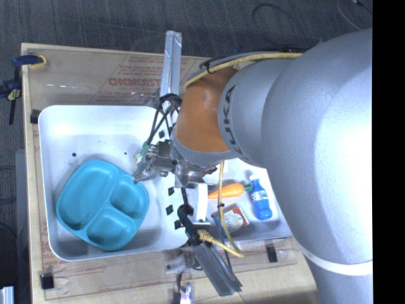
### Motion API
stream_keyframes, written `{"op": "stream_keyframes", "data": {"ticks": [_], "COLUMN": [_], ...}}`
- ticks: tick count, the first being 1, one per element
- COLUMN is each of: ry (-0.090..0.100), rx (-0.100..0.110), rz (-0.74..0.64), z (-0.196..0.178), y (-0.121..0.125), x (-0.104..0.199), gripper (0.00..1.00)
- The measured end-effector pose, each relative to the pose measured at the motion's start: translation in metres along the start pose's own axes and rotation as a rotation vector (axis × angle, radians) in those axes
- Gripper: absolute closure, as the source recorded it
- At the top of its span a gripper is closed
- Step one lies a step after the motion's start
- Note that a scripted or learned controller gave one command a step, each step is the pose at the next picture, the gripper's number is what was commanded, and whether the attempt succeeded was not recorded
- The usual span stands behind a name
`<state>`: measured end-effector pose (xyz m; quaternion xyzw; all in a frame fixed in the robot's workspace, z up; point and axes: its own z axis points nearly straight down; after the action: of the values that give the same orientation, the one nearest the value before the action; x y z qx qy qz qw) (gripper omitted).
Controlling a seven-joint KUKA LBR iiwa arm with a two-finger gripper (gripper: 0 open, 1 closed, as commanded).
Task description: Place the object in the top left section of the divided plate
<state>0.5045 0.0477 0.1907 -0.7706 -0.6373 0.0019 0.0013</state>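
Observation:
A light blue divided plate [95,198] with three sections lies tilted in the front half of the left white bin [82,128]. Nothing lies in any of its sections. My gripper [142,168] hangs just over the plate's upper right rim, close to the wall between the two bins. The grey and orange wrist above it covers what may be between its tips. In the right bin I see an orange carrot [229,190], a small blue bottle [260,199] and a red and white carton [233,218].
The arm's bulk hides most of the right bin [281,232]. A metal bar [171,65] stands upright behind the bins. The back half of the left bin is bare white floor. A blue clamp [25,61] grips the bench's far left corner.

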Motion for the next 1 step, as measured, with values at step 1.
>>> {"op": "stream_keyframes", "data": {"ticks": [1], "ry": [-0.001], "rx": [0.002], "rz": [-0.003], "z": [-0.0092], "y": [0.0004], "x": [0.0001], "gripper": [1.00]}}
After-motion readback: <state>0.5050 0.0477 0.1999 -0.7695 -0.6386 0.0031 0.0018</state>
